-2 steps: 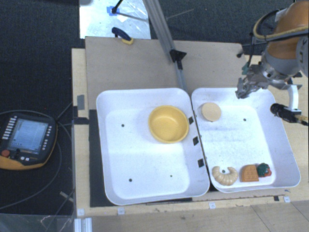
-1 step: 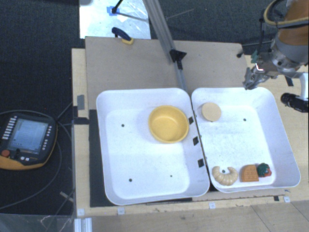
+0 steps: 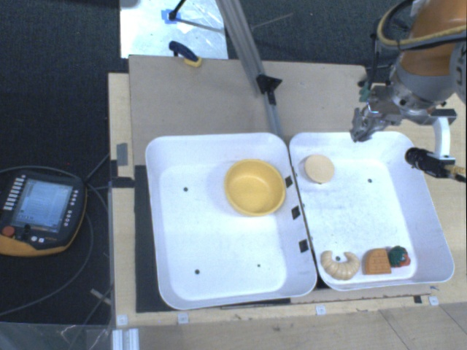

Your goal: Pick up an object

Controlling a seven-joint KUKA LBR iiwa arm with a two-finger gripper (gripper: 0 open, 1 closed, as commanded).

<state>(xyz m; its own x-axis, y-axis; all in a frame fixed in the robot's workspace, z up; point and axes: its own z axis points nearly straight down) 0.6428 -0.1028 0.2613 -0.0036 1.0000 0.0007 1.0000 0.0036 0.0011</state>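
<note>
Approach step, nothing grasped.
We see the gripper (image 3: 363,128) above the right bin's (image 3: 427,217) back rim; finger state unclear; next: descend onto the round disc (image 3: 319,169).

Even, bright overhead light washes the white bins (image 3: 219,268) nearly featureless, shadows faint, the whole frame slightly soft.

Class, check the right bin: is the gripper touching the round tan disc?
Apart. The camera view shows the gripper over the bin's far rim, with bare white floor between it and the round tan disc.
</note>
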